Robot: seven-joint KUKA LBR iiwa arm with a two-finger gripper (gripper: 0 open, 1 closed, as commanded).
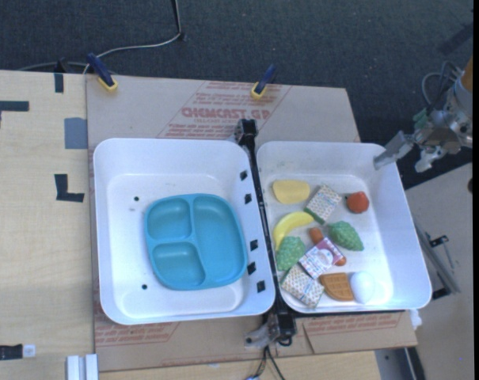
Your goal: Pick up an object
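Observation:
The right bin [397, 212] holds a heap of toy food: a yellow lemon-like piece [290, 191], a patterned box [324, 203], a red tomato [358, 203], a banana [293, 226], a green piece [346, 234], a pink and white packet [322, 256] and a white egg [363, 287]. My gripper [407, 155] hangs over the bin's upper right rim, up and to the right of the tomato. Its two fingers are spread apart, open, with nothing between them.
A blue divided plate [195, 240] lies in the left bin [112, 212]. Black clips run along the wall between the two bins [253, 204]. Both bins rest on a cardboard sheet [176, 109] held by yellow clamps.

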